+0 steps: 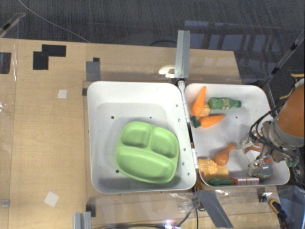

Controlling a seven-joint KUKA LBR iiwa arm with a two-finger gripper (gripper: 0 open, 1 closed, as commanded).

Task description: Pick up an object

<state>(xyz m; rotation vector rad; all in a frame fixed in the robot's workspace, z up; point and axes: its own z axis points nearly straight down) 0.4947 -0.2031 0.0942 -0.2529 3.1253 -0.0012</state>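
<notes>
Pale wooden bench top (43, 142) spreads under everything, bearing two shallow white plastic bins side by side. Largest of the two is the left white bin (102, 104), and a light green plastic divided plate (147, 151) with three compartments lies in its lower middle, tilted slightly. Touching it along a shared edge, the right white bin (252, 95) holds the small toys. Reaching in from the right, the grey arm with its orange band (291, 116) hangs over the right bin's lower right corner, and its two-finger gripper (261, 165) sits low near that corner; whether its tips are apart or together cannot be told, since cables and the wrist clutter that spot, and nothing can be seen clamped between them.

Among the toys, a green plastic bottle (224, 103) lies on its side near the bin's top, just right of an upright-slanting orange carrot (199, 100). Below them a second orange carrot (211, 121) lies almost level. A tan chicken drumstick (223, 154) rests near the middle, just left of the gripper. A yellow corn cob (207, 165) sits at the lower left, with a dark green vegetable (218, 180) along the bottom wall and a thin red-and-white stick (247, 180) beside it, under the gripper.
</notes>
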